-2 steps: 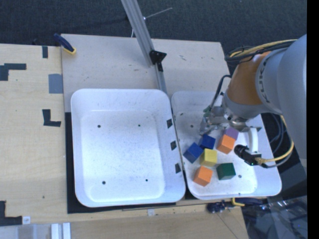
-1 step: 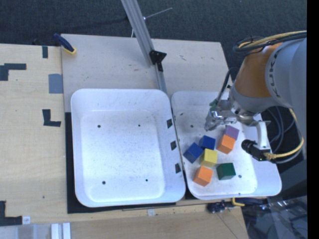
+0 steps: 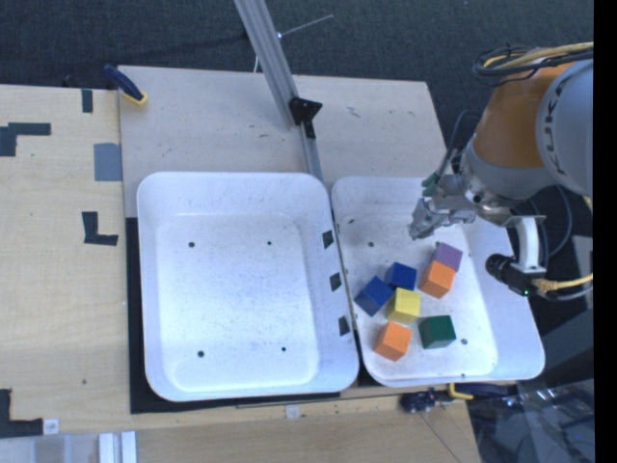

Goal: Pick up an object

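Wooden bench [image 3: 58, 287], dark carpet floor [image 3: 145, 17]

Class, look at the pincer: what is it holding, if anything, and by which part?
Nothing. The pincer hangs above the right bin, apart from the blocks.

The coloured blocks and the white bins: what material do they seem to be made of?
Coloured blocks: probably painted wood or plastic; flat, solid colours, sharp edges, no shine. White bins: probably moulded plastic; rounded rims, smooth matte surface with dark scuffs.
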### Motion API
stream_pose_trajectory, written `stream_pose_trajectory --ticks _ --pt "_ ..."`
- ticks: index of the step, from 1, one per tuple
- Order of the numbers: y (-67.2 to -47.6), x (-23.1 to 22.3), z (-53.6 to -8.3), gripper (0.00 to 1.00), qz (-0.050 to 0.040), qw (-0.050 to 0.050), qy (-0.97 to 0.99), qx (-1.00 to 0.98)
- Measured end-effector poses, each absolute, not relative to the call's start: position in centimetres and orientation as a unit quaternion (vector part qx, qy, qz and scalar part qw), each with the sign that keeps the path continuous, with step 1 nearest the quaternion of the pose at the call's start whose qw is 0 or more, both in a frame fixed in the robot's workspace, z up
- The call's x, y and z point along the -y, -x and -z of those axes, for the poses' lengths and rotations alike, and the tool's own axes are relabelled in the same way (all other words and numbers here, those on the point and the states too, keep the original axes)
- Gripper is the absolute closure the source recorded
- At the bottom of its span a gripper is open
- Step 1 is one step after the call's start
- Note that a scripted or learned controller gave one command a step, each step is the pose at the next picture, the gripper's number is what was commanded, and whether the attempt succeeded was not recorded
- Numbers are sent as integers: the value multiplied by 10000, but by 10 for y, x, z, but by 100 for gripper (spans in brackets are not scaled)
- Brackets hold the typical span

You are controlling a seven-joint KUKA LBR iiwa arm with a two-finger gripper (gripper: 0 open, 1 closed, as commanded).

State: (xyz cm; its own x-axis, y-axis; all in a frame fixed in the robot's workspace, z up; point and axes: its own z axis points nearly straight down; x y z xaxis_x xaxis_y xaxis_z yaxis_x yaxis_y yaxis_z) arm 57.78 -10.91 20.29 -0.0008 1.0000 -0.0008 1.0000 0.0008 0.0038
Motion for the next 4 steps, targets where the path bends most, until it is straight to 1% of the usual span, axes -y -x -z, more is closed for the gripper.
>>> stream_pose_trajectory --ticks 1,2,3,4 --pt "-579 109 -232 100 -8 9 -7066 -7076" --pt "-588 57 -222 100 7 -6 -7064 -7078" --pt "-592 11 -226 100 1 -10 -7051 -7091" --pt "-603 -38 -236 100 -6 -9 -7048 -7094"
